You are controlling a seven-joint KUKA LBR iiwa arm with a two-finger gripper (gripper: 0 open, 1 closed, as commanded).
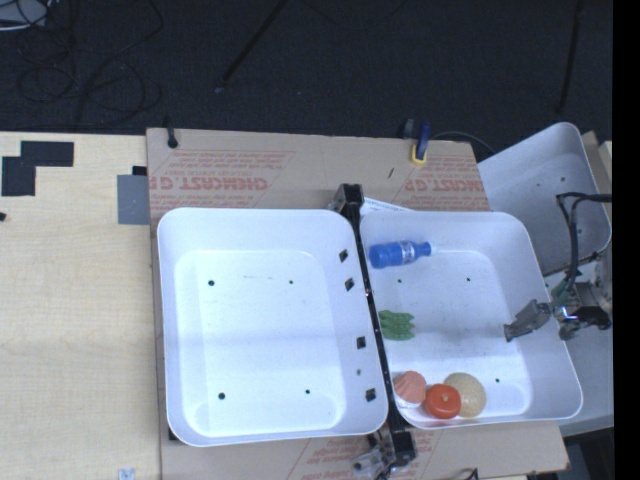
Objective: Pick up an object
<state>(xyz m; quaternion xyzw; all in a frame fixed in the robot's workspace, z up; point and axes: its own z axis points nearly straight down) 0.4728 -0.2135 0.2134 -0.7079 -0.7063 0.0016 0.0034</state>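
In the right bin lie a blue bottle on its side near the back left, and a small green object by the divider. At the front sit a pink-white round piece, a red round object and a beige round object, all close together. My gripper sits at the bin's right rim, well to the right of all of them and touching none. It is small and partly cut off by the frame edge.
The left bin stands beside the right one, with a black divider strip between them. Both rest on cardboard on a light wooden bench. A white curved sheet and cables are at the back right.
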